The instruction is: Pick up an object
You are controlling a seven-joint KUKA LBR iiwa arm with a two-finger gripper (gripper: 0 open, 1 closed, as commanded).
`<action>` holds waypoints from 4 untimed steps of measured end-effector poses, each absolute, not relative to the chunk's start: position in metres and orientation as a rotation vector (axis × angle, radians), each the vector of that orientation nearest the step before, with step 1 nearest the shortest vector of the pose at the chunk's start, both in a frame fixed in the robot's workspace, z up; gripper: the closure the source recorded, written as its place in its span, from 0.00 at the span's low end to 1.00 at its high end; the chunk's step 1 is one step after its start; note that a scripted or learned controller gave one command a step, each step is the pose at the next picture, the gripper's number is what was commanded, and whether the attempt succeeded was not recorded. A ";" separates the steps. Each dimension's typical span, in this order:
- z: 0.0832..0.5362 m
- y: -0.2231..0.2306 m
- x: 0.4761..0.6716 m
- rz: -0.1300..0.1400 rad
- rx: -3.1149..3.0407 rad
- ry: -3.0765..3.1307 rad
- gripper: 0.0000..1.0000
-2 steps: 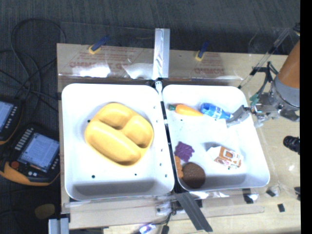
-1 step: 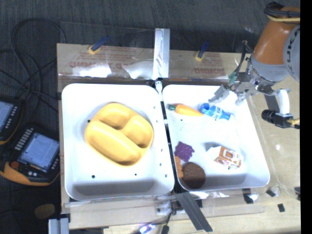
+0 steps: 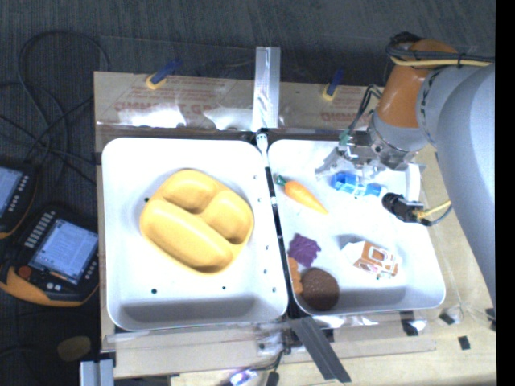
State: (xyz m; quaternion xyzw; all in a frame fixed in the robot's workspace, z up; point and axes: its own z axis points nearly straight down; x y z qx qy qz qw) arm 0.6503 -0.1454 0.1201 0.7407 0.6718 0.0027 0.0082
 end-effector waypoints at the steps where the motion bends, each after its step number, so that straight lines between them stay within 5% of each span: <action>1: 0.090 -0.111 0.647 0.009 2.227 2.199 0.00; 2: 0.090 -0.102 0.624 0.002 2.070 2.340 0.00; 3: 0.180 -0.039 0.641 -0.009 1.831 2.557 0.00; 4: 0.180 -0.044 0.668 -0.011 1.742 2.618 0.00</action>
